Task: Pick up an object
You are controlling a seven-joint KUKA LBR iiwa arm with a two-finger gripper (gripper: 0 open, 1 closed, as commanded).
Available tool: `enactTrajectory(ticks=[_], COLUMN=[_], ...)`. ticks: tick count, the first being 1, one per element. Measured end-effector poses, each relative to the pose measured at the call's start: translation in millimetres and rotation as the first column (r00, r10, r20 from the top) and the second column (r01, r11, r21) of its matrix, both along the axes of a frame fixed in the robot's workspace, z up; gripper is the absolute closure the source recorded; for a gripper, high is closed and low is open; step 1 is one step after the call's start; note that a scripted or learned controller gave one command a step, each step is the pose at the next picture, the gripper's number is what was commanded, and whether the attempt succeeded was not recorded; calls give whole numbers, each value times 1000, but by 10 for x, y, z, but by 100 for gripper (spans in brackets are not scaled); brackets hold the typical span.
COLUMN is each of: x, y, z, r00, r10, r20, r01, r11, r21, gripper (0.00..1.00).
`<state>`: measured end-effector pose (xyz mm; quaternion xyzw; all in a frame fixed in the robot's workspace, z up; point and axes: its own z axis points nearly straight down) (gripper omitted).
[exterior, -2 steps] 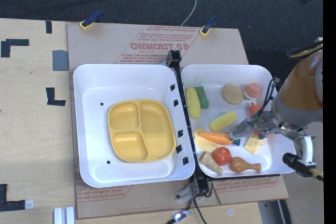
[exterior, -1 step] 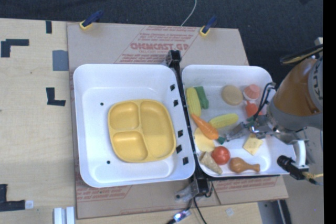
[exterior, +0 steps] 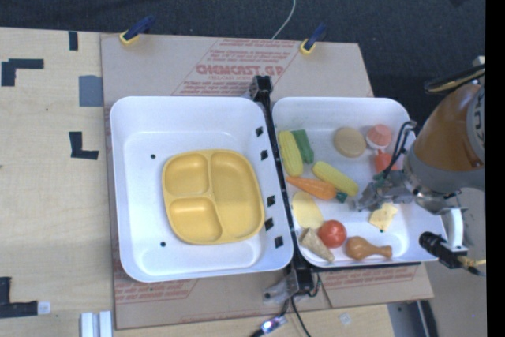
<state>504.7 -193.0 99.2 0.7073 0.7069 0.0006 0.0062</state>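
Note:
The right bin (exterior: 394,110) holds several toy foods: a yellow corn cob (exterior: 290,152), a green piece (exterior: 304,146), a yellow banana-like piece (exterior: 335,177), an orange carrot (exterior: 313,188), a tan bun (exterior: 349,141), a pink piece (exterior: 379,136), a red tomato (exterior: 332,233), a brown drumstick (exterior: 368,249) and a pale cheese wedge (exterior: 384,216). My gripper (exterior: 372,194) is low in this bin, just right of the banana-like piece and just above the cheese wedge. The arm's wrist covers the bin's right side. Nothing shows clearly held.
The left bin (exterior: 130,118) holds a yellow divided plate (exterior: 211,196). A black divider (exterior: 268,162) runs between the bins. A pale yellow piece (exterior: 306,211) and a beige wedge (exterior: 316,245) lie at the right bin's front left.

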Motion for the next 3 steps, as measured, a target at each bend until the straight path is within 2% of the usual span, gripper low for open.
enactTrajectory(ticks=[1,2,3], x=[-61,-69,-62], y=[68,174,180], z=[474,976,1267], r00=[1000,1000,1000], r10=[2,3,2], r20=[-8,-7,-8], r01=[-2,-3,-2], r11=[1000,1000,1000], r21=[8,7,7], gripper=[100,100,100])
